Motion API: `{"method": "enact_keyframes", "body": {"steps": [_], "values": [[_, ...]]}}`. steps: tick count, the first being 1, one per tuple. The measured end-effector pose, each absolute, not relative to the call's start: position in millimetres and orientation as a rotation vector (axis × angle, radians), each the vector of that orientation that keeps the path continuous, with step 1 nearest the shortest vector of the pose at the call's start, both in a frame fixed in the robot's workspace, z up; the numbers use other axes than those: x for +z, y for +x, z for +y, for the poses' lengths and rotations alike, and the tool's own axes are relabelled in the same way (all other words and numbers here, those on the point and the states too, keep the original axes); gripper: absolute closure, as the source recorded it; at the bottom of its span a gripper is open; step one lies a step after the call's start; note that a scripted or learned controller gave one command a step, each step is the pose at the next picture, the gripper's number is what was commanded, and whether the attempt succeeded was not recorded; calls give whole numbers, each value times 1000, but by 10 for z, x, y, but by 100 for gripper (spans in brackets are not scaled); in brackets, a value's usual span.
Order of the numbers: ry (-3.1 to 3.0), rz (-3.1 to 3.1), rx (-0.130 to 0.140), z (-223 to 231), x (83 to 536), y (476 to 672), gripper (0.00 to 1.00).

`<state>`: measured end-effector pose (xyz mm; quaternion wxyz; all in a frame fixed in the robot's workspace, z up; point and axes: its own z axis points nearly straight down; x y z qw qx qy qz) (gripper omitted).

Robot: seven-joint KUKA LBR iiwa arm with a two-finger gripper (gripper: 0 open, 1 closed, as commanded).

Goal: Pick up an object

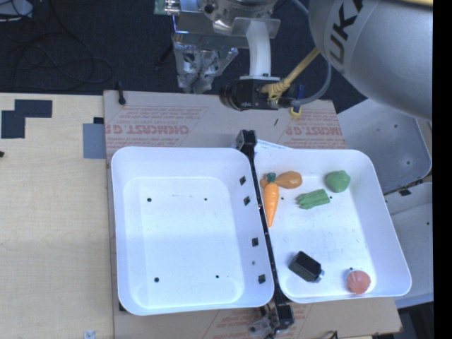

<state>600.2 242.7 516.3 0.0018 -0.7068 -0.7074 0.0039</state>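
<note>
The right bin (374, 210) holds several objects. An orange carrot (270, 202) lies against the divider, with an orange lump (289, 181) touching its top. A green oblong piece (313, 199) and a rounder green piece (338, 181) sit toward the back. A black block (306, 266) and a pinkish-red ball (358, 281) lie near the front. My gripper (203, 66) hangs high above the bench, behind the left bin's back edge, far from all the objects. Nothing is visible in it.
The left white bin (127, 189) sits beside the right one, joined by a black divider with clips (256, 210). The arm's large grey body (374, 34) fills the upper right. Cables (293, 76) hang below the wrist. Cardboard lies under the bins.
</note>
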Motion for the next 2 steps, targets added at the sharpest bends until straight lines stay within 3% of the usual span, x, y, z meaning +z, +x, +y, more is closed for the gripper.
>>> {"method": "enact_keyframes", "body": {"steps": [1,2], "values": [[-2216,-2221,15,2428,4813,5417,100],[-2221,-2223,-2,2445,5402,5623,100]]}}
